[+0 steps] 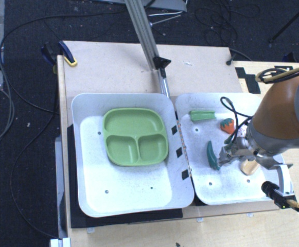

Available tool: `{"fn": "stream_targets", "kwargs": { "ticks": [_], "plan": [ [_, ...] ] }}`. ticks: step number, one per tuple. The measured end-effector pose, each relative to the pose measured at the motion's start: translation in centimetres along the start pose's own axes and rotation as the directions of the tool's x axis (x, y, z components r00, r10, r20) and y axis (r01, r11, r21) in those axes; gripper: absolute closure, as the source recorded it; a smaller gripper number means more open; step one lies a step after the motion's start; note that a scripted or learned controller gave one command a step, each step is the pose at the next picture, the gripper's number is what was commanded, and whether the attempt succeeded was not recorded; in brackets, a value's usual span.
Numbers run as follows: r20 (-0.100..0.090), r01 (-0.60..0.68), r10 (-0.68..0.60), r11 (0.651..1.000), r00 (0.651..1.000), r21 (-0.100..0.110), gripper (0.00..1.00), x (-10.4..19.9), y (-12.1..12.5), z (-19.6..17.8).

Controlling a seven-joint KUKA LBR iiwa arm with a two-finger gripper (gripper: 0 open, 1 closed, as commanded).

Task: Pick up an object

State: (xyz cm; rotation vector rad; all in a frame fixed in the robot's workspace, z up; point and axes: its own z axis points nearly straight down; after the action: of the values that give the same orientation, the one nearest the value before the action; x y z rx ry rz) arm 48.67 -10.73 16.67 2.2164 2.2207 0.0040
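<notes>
- A pale surface [113, 68] fills the middle of the frame, carrying two shallow white bins side by side.
- The left bin [90, 189], centre-left, holds a green divided plate [136, 136] lying flat in its upper half.
- The right bin [211, 189], right of centre, holds the loose things the arm can pick from: a dark green curved piece [211, 155] near its middle, a lighter green piece [202, 116] near its top edge, an orange-red piece [227, 124] just right of that, and a tan piece [249, 167] lower right.
- The arm [280, 117], grey with an orange band, reaches in from the right edge and leans over the right bin, probably because the pickable things all lie there.
- The tool [225, 156] hangs low at the arm's end, just right of the dark green curved piece, touching or very nearly touching it.
- Whether the tool is spread or pressed together cannot be told; its tip is small and dark against the bin.
- Nothing appears lifted; the dark green piece seems to rest on the bin floor, so the pick is judged not yet done.
</notes>
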Motion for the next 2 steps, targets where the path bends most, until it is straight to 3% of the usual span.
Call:
{"fn": "stream_targets", "kwargs": {
  "ticks": [1,2],
  "plan": [
    [0.000,0.001,-0.001,1.000,1.000,0.000,1.00,0.0,0.2,-4.8],
    [-0.002,0.006,-0.006,1.000,1.000,0.003,1.00,5.1,1.2,-5.5]
  ]
}}
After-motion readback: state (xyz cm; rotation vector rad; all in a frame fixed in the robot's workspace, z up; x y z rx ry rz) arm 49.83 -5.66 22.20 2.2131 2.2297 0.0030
